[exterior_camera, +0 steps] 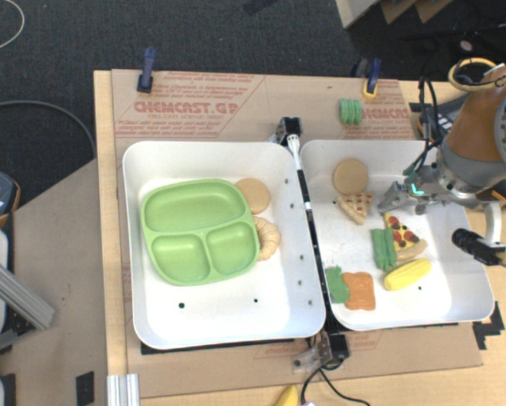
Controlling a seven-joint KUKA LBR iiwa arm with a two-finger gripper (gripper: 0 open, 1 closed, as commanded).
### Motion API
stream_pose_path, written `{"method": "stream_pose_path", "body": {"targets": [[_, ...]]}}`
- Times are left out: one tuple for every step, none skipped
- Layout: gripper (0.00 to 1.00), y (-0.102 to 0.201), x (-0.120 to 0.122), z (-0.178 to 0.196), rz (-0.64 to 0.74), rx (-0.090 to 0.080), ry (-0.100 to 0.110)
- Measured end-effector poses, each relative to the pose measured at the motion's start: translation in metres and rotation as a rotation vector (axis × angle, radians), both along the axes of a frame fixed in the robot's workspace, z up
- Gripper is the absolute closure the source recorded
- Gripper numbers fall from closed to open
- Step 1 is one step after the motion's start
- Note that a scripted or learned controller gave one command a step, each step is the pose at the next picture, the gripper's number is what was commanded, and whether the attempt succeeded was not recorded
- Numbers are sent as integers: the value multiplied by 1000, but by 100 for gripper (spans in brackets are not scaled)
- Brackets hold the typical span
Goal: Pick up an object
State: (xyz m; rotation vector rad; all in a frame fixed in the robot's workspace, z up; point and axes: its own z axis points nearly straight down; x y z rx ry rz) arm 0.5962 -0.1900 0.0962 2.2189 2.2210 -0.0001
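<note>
My gripper (407, 204) hangs over the upper right part of the right bin (456, 307), open, with nothing between its fingers. Just below it lies a pizza slice (404, 236). A waffle wedge (355, 205) and a tan round disc (351, 176) lie to its left. Further toward the front are a green pickle (382, 249), a yellow corn cob (407, 273) and an orange-and-green piece (354, 288).
The left bin (151, 303) holds a green divided plate (200, 229), a tan disc (254, 194) and a pale ring-shaped pastry (269, 237). A small green item (349, 112) sits on the board behind the right bin. Clamps (145, 68) grip the board's far edge.
</note>
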Motion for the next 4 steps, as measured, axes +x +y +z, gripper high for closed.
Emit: {"method": "stream_pose_path", "body": {"targets": [[0,41,48,-9,5,1,-6],[0,-18,-5,94,-7,-6,-9],[0,5,-55,56,-3,4,8],[0,46,-31,-13,4,5,3]]}}
